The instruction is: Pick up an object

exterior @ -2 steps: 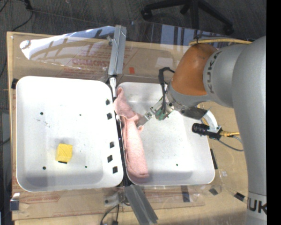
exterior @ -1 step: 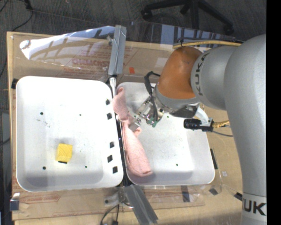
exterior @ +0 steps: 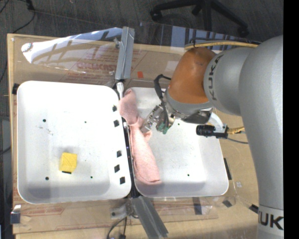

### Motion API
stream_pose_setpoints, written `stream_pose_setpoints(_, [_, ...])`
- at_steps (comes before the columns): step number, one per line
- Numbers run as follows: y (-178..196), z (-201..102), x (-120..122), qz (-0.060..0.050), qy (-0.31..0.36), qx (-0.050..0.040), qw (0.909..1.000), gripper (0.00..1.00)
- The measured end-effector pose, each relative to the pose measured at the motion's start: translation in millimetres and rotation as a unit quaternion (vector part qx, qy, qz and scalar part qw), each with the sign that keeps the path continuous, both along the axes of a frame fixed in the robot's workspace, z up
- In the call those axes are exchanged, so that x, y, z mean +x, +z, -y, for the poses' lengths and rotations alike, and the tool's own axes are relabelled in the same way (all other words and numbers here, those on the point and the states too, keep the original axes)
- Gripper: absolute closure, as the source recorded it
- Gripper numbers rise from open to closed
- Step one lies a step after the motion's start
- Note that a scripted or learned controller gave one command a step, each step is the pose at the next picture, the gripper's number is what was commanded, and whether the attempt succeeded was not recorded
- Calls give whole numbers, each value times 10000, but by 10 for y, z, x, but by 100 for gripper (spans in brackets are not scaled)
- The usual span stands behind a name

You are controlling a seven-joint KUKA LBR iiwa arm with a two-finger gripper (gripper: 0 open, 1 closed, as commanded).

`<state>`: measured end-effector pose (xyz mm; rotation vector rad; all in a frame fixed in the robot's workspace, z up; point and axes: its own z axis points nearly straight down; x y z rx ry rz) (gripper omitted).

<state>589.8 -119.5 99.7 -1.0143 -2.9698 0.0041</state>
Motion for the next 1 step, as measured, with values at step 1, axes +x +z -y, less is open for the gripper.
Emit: stream_pose_setpoints(1, [1200,-308,291,7,-884,0,9961,100])
